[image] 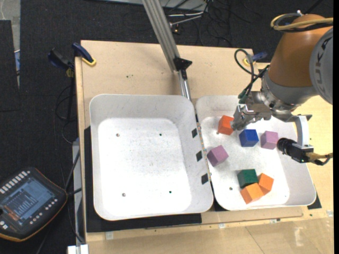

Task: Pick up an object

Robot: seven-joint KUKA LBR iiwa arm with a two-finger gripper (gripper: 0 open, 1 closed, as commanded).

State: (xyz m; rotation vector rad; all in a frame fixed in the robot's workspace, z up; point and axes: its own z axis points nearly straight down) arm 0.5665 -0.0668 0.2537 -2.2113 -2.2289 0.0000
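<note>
Where blocks (pixel 248 137) sit, right bin (pixel 302 194)

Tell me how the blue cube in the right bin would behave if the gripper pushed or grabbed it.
The blue cube looks rigid with flat faces, so it would probably slide, not roll. It seems small and likely light, so a nudge could shove it into the purple cube close beside it. The gripper sits right by it; its smooth sides might slip under an off-centre pinch.

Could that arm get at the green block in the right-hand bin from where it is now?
Probably yes. The gripper hangs over the same bin, and the green block lies open from above. Two orange blocks press against it on one side, so the fingers might catch those too.
</note>
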